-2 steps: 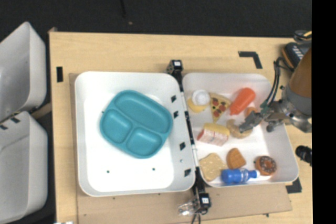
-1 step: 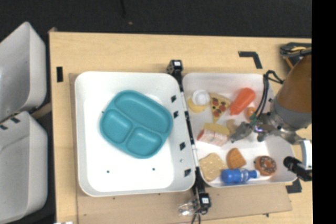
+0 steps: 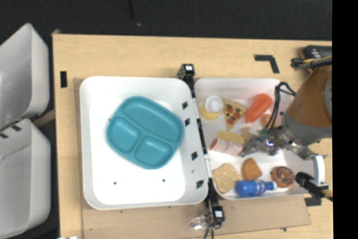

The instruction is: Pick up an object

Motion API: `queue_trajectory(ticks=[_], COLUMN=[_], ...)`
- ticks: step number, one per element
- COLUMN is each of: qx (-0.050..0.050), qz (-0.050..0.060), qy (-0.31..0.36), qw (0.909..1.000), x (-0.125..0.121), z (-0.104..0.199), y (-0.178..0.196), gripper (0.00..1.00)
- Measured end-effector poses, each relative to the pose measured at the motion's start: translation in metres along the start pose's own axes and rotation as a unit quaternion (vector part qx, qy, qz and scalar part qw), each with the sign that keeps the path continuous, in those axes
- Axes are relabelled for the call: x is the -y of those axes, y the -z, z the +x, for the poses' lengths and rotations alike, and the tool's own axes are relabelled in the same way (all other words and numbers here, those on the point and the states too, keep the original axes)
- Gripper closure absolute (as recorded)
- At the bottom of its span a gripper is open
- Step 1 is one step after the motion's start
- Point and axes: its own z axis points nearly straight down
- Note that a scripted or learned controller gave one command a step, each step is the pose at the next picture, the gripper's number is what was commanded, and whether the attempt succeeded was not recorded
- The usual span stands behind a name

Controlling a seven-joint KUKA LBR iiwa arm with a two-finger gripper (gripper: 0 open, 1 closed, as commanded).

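The arm (image 3: 313, 106) comes in from the right and leans over the right bin (image 3: 238, 89). Its gripper (image 3: 263, 143) is low in the middle of that bin, near a yellow block (image 3: 230, 137) and a pink and white thing (image 3: 222, 146). I cannot tell what the gripper is doing.

Around it lie a pizza slice (image 3: 234, 112), an orange carrot (image 3: 258, 107), a white cup (image 3: 213, 103), a toast (image 3: 224, 177), a blue bottle (image 3: 253, 187), a brown bun (image 3: 251, 168) and a donut (image 3: 283, 176).

The left bin (image 3: 95, 176) holds a blue tray (image 3: 145, 131).
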Motion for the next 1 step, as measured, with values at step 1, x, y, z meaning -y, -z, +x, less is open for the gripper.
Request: queue_trajectory(ticks=[1], qx=[0.001], qz=[-0.003], qy=[-0.004], qw=[1.0], x=[-0.0013], z=[-0.0014], y=[0.0126], gripper=[1.0])
